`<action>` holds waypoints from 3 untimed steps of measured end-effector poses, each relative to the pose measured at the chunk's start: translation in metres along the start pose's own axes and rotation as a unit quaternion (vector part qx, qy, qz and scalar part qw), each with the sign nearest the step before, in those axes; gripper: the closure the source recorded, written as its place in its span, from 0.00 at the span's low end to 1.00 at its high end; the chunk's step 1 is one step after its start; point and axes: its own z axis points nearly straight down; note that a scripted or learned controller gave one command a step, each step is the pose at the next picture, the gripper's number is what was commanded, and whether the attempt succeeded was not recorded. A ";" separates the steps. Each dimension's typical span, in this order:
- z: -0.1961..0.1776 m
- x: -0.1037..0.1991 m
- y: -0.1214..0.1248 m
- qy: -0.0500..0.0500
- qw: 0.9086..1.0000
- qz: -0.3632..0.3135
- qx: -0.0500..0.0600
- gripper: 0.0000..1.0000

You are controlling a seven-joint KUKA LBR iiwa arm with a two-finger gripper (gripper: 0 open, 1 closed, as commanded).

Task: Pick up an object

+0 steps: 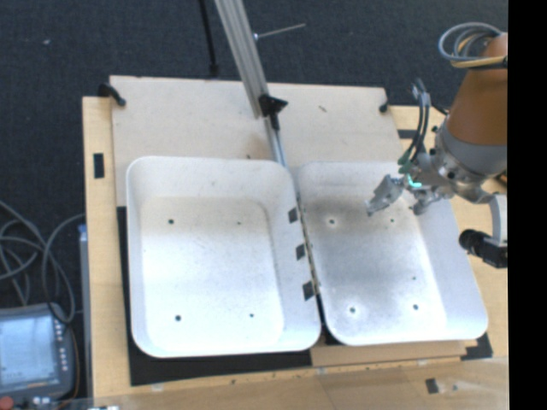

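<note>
Gripper (pixel 386 196) above right bin (pixel 444 306) near its far edge, jaw state impossible to tell, left bin (pixel 145 254) beside it, aluminium rail (pixel 244 45) behind.

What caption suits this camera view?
The grey arm's hand hovers over the right white bin, beside the left bin.

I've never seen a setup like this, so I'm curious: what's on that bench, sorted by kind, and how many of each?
White bins: 2, the left bin and the right bin
Robot arms: 1, its hand over the right bin
Slanted metal pole: 1
Total: 4
</note>
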 end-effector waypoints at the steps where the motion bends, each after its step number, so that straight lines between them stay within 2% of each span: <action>1: -0.002 0.000 0.001 0.000 1.000 0.000 -0.002 0.00; 2: 0.052 0.005 -0.007 -0.001 1.000 0.002 0.000 0.00; 3: 0.107 0.013 -0.004 -0.001 1.000 0.004 0.001 0.00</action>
